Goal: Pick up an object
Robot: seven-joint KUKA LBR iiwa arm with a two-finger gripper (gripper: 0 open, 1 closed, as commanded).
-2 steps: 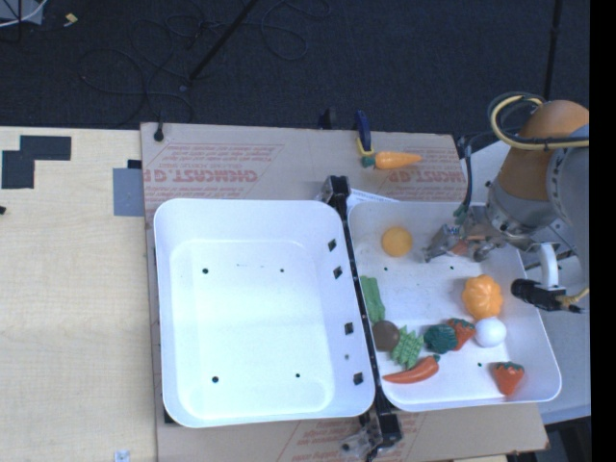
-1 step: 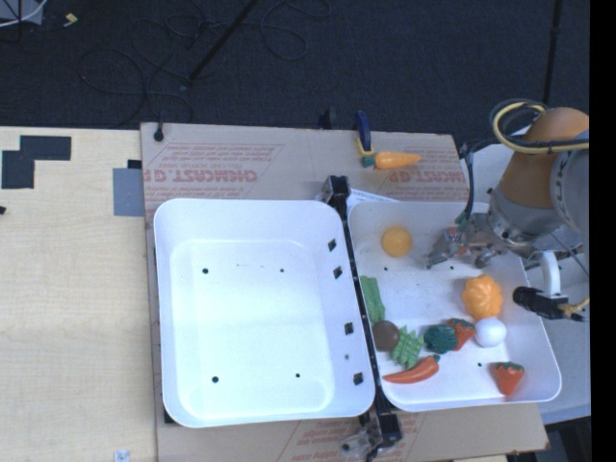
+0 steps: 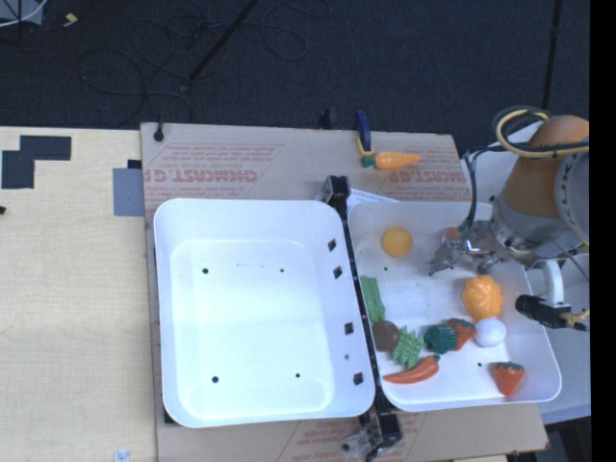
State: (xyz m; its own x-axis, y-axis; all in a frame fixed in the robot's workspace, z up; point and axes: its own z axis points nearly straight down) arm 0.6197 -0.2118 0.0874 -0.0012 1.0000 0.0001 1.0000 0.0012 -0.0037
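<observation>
Smooth plastic bins on brown cardboard over a pale wood-look surface.

The two white bins (image 3: 252, 221) look like smooth, faintly glossy plastic; the cardboard sheet (image 3: 231, 166) beneath is matt and printed in red. The surface (image 3: 67, 306) at left shows a pale wood grain, matt. The toy foods look like plastic: a smooth yellow ball (image 3: 396, 242), a bumpy orange (image 3: 482, 296), a glossy red pepper (image 3: 412, 372). The far floor (image 3: 289, 56) looks like dark carpet.

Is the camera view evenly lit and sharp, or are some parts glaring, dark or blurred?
In the camera view, light is even and soft on the left bin, with no strong glare; the right bin is equally bright, with faint shadows under the toys. The floor behind the bench is very dark. The picture is slightly soft overall, so the gripper lacks fine detail.
</observation>
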